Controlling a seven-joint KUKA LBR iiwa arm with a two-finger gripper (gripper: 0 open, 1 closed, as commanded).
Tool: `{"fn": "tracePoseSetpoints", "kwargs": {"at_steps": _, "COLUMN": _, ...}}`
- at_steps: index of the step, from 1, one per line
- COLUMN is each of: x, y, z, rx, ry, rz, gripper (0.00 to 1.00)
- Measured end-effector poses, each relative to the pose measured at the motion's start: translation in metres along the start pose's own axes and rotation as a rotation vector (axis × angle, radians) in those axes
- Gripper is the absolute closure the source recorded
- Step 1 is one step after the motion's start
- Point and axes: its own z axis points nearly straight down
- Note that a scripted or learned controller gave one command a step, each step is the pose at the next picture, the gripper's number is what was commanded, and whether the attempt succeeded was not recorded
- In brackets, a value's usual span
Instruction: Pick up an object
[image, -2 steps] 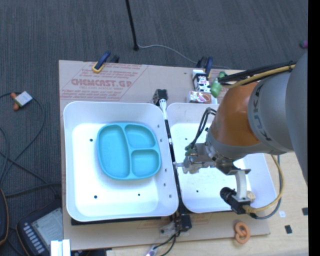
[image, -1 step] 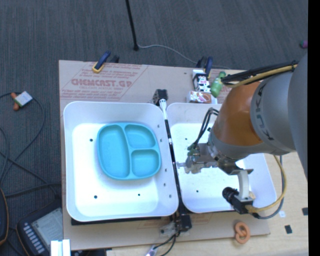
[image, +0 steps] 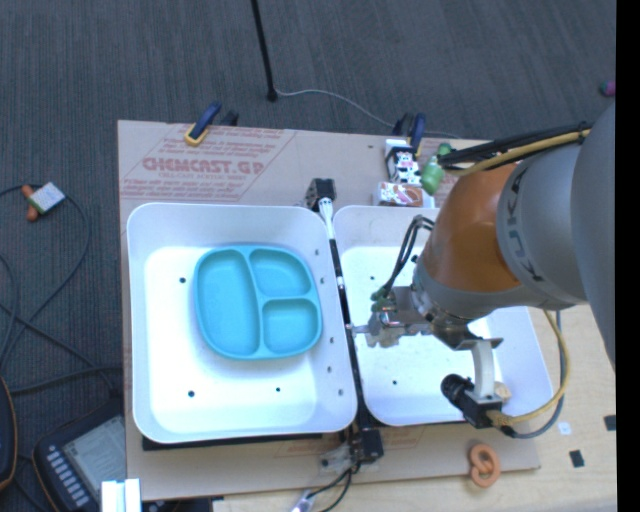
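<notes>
The grey arm with its broad orange band (image: 480, 235) reaches in from the right and hangs over the right-hand shallow white bin (image: 520, 375), covering much of it. Beside it, the left-hand shallow white bin (image: 160, 350) holds a light blue plastic plate with three compartments (image: 258, 301), one long section on its left side and two smaller ones on its right. The plate lies flat near the middle of that bin, nearer the far wall, well apart from the arm. The two-finger gripper (image: 378, 325) sits low over the right bin's floor, close to the wall shared by both bins. How far its jaws stand apart cannot be told, and nothing can be seen between them.
</notes>
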Motion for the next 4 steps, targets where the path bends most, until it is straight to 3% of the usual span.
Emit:
{"fn": "tracePoseSetpoints", "kwargs": {"at_steps": 3, "x": -0.005, "y": 0.0, "z": 0.0, "rx": 0.0, "ry": 0.0, "rz": 0.0, "gripper": 1.0}}
{"fn": "tracePoseSetpoints", "kwargs": {"at_steps": 4, "x": 0.008, "y": 0.0, "z": 0.0, "rx": 0.0, "ry": 0.0, "rz": -0.001, "gripper": 1.0}}
